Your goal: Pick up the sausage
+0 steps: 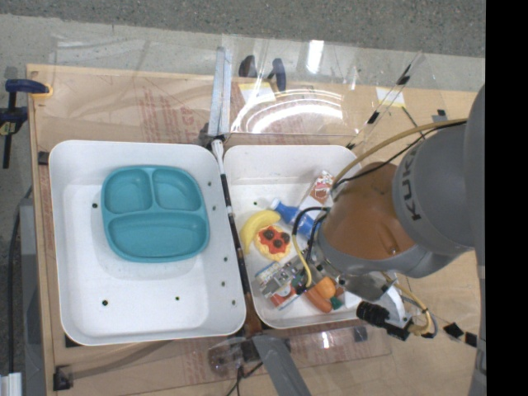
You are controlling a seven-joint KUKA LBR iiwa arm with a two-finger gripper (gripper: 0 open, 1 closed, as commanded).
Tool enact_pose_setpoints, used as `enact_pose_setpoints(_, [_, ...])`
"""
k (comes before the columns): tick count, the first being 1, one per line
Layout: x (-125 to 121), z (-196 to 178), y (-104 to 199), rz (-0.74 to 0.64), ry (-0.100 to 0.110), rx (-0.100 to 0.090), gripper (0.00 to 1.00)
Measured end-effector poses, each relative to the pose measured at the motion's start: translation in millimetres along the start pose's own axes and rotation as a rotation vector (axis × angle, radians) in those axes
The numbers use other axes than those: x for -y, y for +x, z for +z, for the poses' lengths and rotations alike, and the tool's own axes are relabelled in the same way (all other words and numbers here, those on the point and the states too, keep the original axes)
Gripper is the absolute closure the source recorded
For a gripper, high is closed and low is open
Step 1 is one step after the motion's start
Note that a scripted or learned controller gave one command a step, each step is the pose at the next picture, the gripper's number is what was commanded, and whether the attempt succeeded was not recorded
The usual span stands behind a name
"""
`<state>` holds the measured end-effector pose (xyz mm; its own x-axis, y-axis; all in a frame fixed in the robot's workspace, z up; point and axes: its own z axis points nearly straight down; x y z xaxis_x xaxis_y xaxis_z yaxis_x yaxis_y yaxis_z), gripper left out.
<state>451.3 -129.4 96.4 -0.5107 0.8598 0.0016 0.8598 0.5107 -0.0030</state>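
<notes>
A small reddish-brown piece with a pale end, possibly the sausage (322,185), lies in the right bin (272,159) towards its back, at the edge of the arm's orange band. My gripper (278,280) is down near the bin's front left corner, well in front of that piece. It sits among toy items, next to an orange carrot (323,294). The arm's grey and orange wrist hides much of the bin's right half.
A yellow banana (256,223), a round yellow-and-red toy (275,239) and a blue piece (288,212) lie left of the arm. The left bin (74,304) holds a teal divided plate (154,213). Cables hang by the wrist at the front right.
</notes>
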Motion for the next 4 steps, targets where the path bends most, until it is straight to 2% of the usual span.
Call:
enact_pose_setpoints(1, [-80.6,-90.6,133.7,0.394,-0.003,-0.001,1.0])
enact_pose_setpoints(2, [-34.8,-89.9,58.2,0.056,0.0,-0.001,1.0])
enact_pose_setpoints(3, [2.4,-212.0,-6.7,-0.167,-0.006,0.007,1.0])
enact_pose_setpoints(4, [13.4,-23.2,-22.9,-0.494,0.0,-0.001,1.0])
